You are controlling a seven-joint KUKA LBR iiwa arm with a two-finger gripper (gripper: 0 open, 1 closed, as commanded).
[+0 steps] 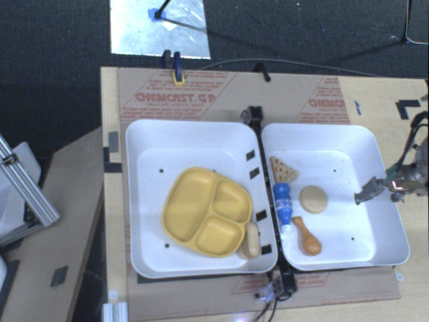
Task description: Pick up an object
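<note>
You get bright, even overhead light; the white bins (201, 139) nearly wash out. Glare flares on the foil-like sheet (159, 19) at top. Shadows stay soft and short. Focus is slightly soft overall, grainy over the dark floor (47, 59).

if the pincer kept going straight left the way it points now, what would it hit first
Most likely the round tan disc, which lies left of the pincer in the right bin, with bare bin floor between. The pincer's height is unclear, so it could pass over the disc.
</note>
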